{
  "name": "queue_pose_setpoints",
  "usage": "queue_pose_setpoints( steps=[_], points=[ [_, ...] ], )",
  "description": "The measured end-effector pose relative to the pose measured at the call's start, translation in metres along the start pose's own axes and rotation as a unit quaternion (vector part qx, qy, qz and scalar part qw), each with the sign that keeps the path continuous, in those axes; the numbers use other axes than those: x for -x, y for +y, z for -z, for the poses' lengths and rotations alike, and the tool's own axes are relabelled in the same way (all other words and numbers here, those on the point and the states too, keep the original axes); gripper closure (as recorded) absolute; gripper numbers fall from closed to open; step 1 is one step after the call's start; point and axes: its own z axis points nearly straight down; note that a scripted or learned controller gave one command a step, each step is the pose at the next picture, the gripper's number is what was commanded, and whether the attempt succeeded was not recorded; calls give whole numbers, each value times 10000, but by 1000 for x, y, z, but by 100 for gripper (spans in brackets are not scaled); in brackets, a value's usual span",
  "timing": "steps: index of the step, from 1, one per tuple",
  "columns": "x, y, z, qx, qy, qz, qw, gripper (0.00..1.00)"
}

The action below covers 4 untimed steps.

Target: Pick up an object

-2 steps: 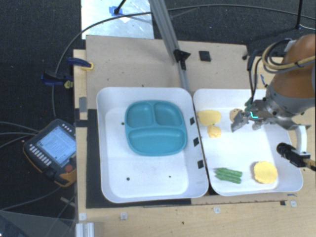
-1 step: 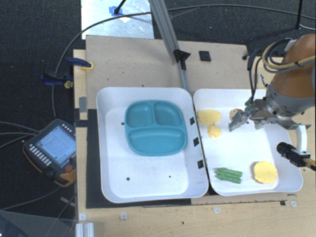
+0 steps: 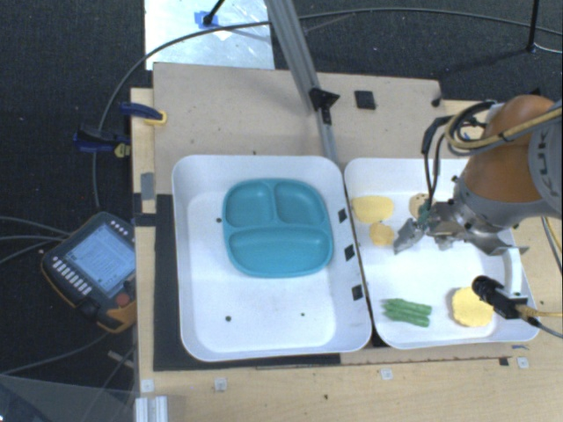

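The tool is hanging with its fingers apart and holding nothing, right beside the small yellow piece in the right bin, so picking up is not done yet.

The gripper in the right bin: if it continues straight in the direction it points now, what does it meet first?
Probably the small yellow piece, just ahead of the gripper, which points left. Behind it comes the bin wall. Height is unclear, so it might pass above.
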Motion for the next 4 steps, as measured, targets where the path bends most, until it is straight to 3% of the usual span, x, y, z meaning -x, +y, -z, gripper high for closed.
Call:
queue_pose_setpoints(
  steps=[1, 2, 3, 4],
  points=[
    [-4, -9, -57, -2, 2, -2, 10000, 0],
    [-3, -7, -72, 44, -3, -4, 10000, 0],
    [-5, -4, -60, 83, 8, 2, 10000, 100],
    [5, -2, -1, 56, -12, 9, 10000, 100]
  ],
)
